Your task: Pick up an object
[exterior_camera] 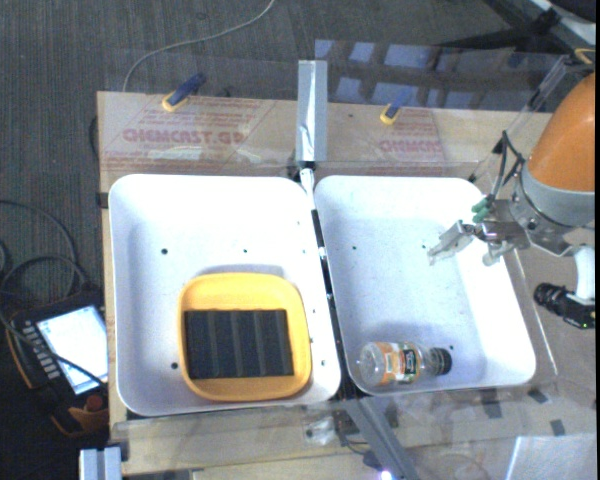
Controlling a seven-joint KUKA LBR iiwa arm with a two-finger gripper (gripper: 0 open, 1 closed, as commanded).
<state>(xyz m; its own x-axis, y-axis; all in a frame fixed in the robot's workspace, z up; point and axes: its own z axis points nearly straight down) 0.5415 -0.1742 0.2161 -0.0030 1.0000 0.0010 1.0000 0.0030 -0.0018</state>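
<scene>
Clear plastic bottle with a black cap (pixel 404 362) lies untouched by the right white bin's (pixel 400 218) near wall. Your two-finger gripper (pixel 466 242) hangs spread wide and empty, well apart from it; you've got the whole pick left.

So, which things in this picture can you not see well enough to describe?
- Bottle in the right bin: its label print is too small to read in the camera view.
- Arm: cut off by the right edge above the orange band.
- Tool: small and blurred against the white bin, so its fingers' state is unclear.
- Yellow tray in the left bin: its dark slots hide whatever lies beneath.
</scene>
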